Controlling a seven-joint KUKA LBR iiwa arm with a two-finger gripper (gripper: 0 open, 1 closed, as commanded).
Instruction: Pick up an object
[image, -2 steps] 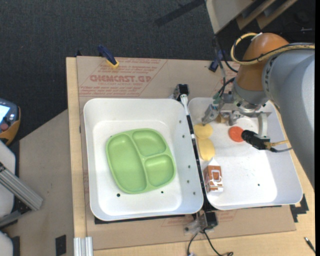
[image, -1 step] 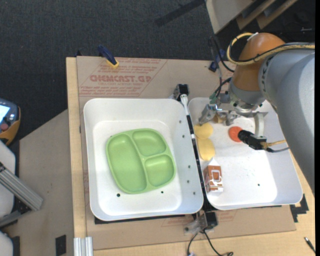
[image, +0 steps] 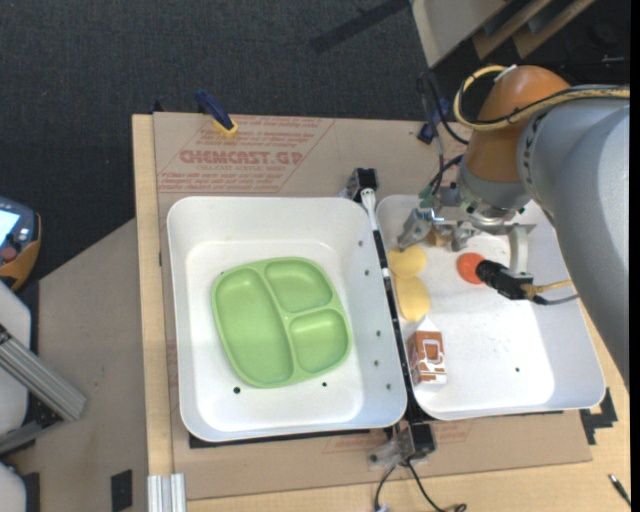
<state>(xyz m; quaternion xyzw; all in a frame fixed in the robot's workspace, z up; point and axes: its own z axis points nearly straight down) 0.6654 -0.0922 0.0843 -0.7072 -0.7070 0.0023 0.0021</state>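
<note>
End effector (image: 440, 225) low at far-left corner of right white plastic bin (image: 560, 390), beside pale yellow lumps (image: 408, 280); finger state unreadable, wrist hides tips.

**Bench surface and what sits on it**

The bench (image: 160, 300) is topped with a brown cardboard sheet (image: 250, 155) printed with red lettering near its far edge. A blue-and-yellow clamp (image: 215, 112) grips that far edge at the left. Two shallow white bins rest directly on the cardboard, side by side and touching along their inner rims: the left bin (image: 185, 330) and the right bin (image: 560, 385). Black clips (image: 362, 183) sit at the seam's far end, another (image: 415, 437) at its near end.
</note>
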